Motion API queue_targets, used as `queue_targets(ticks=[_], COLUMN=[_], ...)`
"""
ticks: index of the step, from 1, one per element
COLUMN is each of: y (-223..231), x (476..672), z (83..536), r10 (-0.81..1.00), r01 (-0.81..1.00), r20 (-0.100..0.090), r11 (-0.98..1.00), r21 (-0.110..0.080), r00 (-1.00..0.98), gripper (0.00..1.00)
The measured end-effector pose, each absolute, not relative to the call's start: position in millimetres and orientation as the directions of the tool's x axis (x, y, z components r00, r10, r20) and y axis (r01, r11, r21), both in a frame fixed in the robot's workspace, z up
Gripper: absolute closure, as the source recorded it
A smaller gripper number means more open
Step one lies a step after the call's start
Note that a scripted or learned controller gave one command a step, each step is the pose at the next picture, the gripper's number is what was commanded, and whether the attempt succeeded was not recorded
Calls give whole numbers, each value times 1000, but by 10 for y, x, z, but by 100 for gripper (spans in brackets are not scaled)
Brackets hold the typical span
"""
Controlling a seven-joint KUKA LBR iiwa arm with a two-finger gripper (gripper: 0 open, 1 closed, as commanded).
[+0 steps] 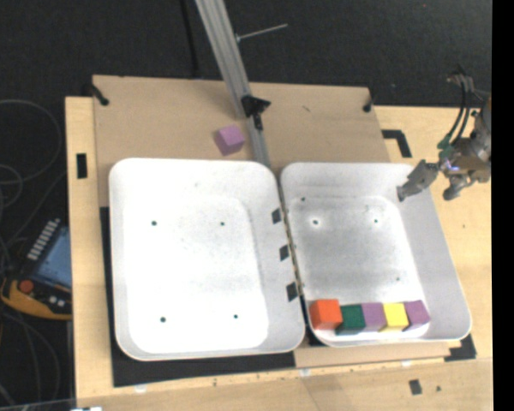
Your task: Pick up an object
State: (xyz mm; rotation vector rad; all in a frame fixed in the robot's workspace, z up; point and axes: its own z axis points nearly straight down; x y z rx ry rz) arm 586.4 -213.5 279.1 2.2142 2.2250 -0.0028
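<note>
A slanted metal rail (229, 54) crosses the tan board (317, 127) behind the bins. Black cables (17, 178) lie on the dark floor at left, near a handheld pendant (43, 272) with an orange edge.

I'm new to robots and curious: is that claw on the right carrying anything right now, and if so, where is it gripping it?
Nothing is held. The gripper hangs over the right bin's upper right corner with nothing between its fingers.

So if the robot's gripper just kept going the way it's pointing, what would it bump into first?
Probably the floor of the right bin. The gripper hangs over that bin's far right corner, apparently aimed down and leftward. The blocks along the near edge look off that line, though depth is unclear.
</note>
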Motion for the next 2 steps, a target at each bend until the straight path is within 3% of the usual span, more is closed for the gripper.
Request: queue_targets(ticks=[1, 2], y=[-1583, -1759], x=[6054, 5923], z=[1717, 1428], r10=[1000, 1000], r01=[1000, 1000], r20=[2, -2], r11=[5, -1], r21=[-6, -3], r00=[-5, 1], gripper=[0, 0])
